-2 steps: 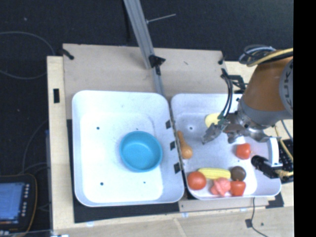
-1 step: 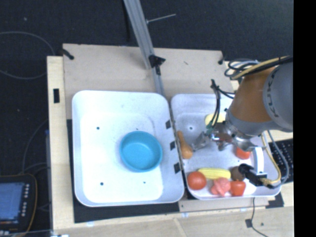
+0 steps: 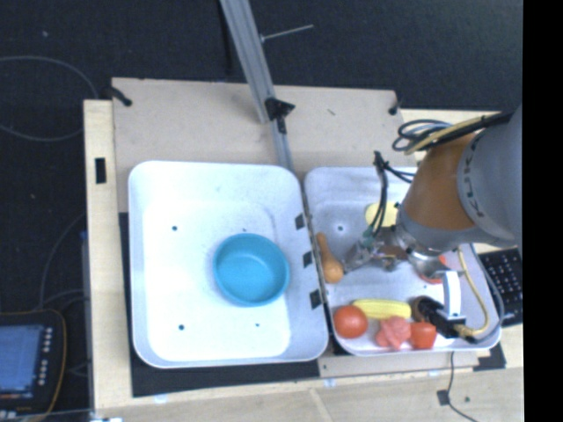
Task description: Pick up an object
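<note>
The gripper (image 3: 362,255) hung low in the right bin (image 3: 339,192), just beside an orange-brown item (image 3: 328,262) by the bin's left wall; whether its jaws were open or closed on anything could not be told. The likely targets lay along that bin's near edge: a tomato (image 3: 350,322), a banana (image 3: 383,308) and two reddish pieces (image 3: 407,332). The left bin (image 3: 176,192) held a blue bowl (image 3: 252,268), probably well out of the arm's way.
</note>
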`<state>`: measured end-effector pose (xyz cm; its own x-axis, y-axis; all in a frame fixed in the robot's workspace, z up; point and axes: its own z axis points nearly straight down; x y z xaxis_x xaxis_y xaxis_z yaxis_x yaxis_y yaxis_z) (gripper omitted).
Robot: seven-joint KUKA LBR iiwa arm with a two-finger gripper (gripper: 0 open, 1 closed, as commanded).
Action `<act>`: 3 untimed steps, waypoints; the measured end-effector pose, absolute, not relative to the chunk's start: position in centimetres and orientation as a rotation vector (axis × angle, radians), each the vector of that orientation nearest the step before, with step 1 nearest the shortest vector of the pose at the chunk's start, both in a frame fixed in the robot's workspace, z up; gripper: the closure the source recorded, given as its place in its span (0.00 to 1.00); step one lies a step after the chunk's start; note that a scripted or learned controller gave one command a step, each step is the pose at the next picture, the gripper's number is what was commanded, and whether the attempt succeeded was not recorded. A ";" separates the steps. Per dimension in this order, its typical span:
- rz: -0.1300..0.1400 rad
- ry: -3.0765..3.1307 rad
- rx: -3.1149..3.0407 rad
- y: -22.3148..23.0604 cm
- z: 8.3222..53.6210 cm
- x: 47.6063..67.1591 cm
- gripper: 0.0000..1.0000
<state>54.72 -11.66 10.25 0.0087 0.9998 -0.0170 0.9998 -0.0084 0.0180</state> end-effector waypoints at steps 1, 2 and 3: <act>0.009 2.192 2.226 -11.4 11.4 54.8 1.00; 0.011 2.217 2.220 -11.2 18.1 54.9 1.00; 0.009 2.224 2.213 -11.3 23.7 55.1 1.00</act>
